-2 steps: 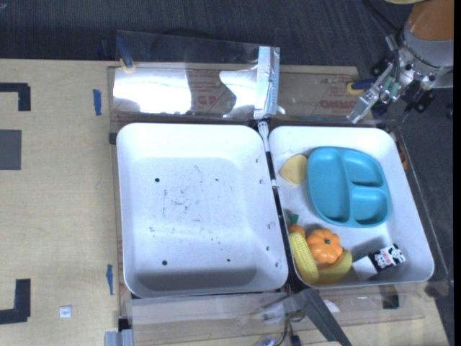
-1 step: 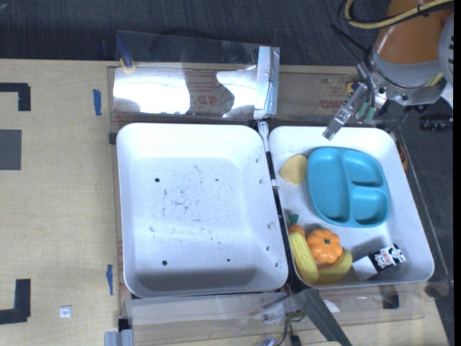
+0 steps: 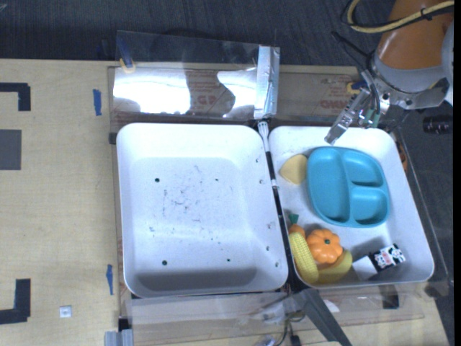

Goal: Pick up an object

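No legible labels. Right bin is holding blue tray; pumpkin, corn sitting below tray. Tool hovering above tray, state unclear.

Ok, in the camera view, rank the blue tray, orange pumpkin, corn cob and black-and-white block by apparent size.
1. Blue tray, clearly largest.
2. Orange pumpkin and corn cob: too alike to rank, and the cob is partly hidden by the pumpkin.
3. Black-and-white block, smallest.
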{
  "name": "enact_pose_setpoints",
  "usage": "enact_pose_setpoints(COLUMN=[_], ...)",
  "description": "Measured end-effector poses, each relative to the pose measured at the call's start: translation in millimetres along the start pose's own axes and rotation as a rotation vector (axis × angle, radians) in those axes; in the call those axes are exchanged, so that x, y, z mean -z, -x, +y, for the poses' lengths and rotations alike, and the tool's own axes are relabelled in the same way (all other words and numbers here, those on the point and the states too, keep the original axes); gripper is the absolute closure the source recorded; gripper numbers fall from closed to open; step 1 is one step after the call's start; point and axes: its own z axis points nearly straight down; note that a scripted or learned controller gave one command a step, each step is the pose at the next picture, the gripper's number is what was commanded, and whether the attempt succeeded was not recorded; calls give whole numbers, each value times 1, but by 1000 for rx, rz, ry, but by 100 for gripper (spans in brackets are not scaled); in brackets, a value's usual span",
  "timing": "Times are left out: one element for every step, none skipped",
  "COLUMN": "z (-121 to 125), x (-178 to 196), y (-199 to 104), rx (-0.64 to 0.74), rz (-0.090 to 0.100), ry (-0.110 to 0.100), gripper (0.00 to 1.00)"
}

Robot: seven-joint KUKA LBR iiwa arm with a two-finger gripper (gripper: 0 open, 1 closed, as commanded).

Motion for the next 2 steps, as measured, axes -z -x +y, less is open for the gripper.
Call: enact_pose_setpoints(z=[8, -27], x=[-13, -23], y=[-1, 28], rx=[109, 68], rz=[1, -4], ry=[0, 1], gripper=[100, 100])
